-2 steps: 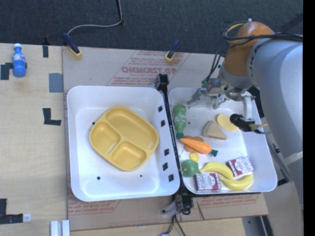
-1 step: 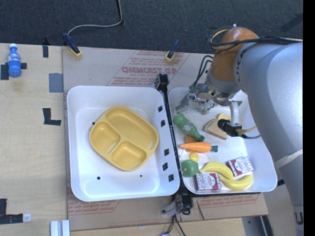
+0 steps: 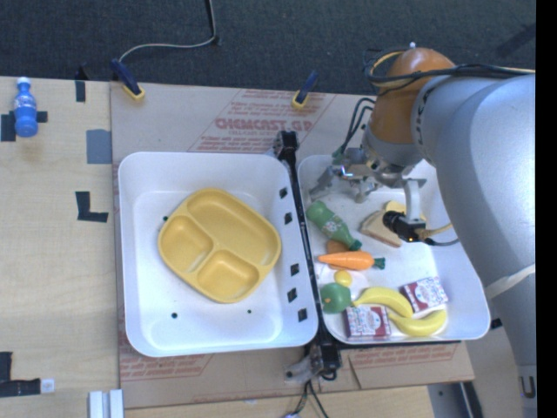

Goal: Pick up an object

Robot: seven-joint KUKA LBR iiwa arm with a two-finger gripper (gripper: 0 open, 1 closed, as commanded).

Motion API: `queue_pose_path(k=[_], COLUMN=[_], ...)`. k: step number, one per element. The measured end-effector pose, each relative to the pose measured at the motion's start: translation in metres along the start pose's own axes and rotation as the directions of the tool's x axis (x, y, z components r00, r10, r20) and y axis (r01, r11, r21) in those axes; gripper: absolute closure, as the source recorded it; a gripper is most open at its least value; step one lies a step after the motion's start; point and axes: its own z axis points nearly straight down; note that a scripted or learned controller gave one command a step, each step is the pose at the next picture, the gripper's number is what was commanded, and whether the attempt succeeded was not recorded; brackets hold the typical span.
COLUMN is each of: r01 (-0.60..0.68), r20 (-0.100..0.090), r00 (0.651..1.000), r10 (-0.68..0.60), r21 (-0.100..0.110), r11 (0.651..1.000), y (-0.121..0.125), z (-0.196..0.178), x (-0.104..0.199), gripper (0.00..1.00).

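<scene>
1. Because the camera looks down at a slant, the nearest things sit at the right bin's (image 3: 470,320) six o'clock edge: a banana (image 3: 409,313) lying with its long axis running from ten to four o'clock, flanked by two small red-and-white cartons (image 3: 366,321), one at its eight o'clock and the other at its one o'clock.
2. Just beyond lie a green pepper-like toy (image 3: 335,297), a small yellow piece, and a carrot (image 3: 348,260) whose long axis runs three to nine, green top pointing to three o'clock.
3. Farther still, a green bottle (image 3: 330,219) lies tilted, its length running from ten to four o'clock; a slice of bread (image 3: 380,226) rests at its three o'clock.
4. The toys are loosely jumbled, presumably so any one can serve as the pick.
5. The gripper (image 3: 355,179) hangs over the bin's far end, at twelve o'clock from the bottle; whether it is spread or closed I cannot tell, and nothing shows in its grasp.
6. At nine o'clock, the left bin (image 3: 144,320) holds a yellow divided tray (image 3: 219,244).
</scene>
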Motion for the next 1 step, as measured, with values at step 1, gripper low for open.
queue_pose_path(k=[1], r01=[0.000], r20=[0.000], r00=[1.000], r10=[0.000], r21=[0.000], r11=[1.000], y=[0.0000], z=[0.0000], x=[0.0009], gripper=[0.00])
